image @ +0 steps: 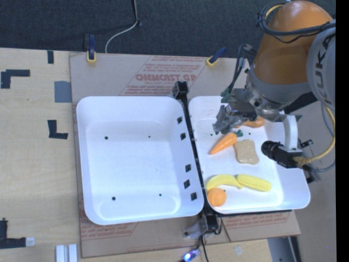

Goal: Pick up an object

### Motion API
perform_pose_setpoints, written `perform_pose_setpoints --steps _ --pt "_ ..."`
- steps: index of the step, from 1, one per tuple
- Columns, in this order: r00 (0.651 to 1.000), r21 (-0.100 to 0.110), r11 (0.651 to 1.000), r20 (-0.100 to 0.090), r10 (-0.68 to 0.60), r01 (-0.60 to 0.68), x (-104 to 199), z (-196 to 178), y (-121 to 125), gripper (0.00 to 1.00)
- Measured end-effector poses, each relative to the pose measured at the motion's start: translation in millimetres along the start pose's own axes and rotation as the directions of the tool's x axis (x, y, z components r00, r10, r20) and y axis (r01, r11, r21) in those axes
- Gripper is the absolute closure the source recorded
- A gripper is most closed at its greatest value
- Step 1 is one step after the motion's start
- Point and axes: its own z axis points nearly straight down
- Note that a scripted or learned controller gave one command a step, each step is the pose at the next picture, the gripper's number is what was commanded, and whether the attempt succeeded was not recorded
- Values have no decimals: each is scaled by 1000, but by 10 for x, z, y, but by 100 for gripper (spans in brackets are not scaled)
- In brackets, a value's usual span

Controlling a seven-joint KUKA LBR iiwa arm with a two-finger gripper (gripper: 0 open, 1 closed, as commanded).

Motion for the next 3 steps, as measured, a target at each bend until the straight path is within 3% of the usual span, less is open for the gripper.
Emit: perform_pose_setpoints --steps 1,2,3 --pt "1000 -29 1000 -2 4 -4 19 -1656 -418 100" --pt "1000 -11 1000 -1 -3 3 813 -1742 -325 100" --pt "1000 -9 1000 1 4 -4 770 -1837 -325 100"
